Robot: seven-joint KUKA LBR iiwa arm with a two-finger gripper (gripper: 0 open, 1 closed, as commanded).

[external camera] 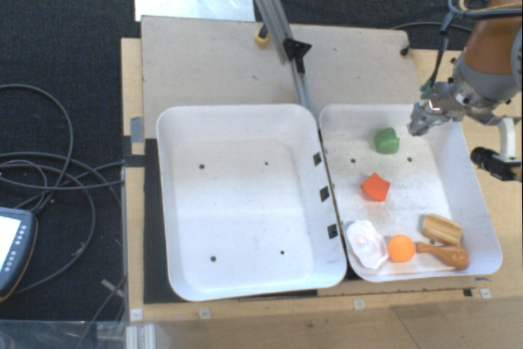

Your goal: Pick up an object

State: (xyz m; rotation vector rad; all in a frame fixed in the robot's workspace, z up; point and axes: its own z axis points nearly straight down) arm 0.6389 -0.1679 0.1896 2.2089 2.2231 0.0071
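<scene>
Green block (386,140) lying loose in right bin (462,167), just beside tool (422,125); probably the chosen target. Tool's finger state impossible to tell.

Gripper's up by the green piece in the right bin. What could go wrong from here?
1. The gripper sits near the right bin's far rim, so a descent may clip it.
2. The green block is small and rounded; it could squirt away.
3. The orange ball, white object and wooden mallet crowd together, so picks there may jostle neighbours.
</scene>
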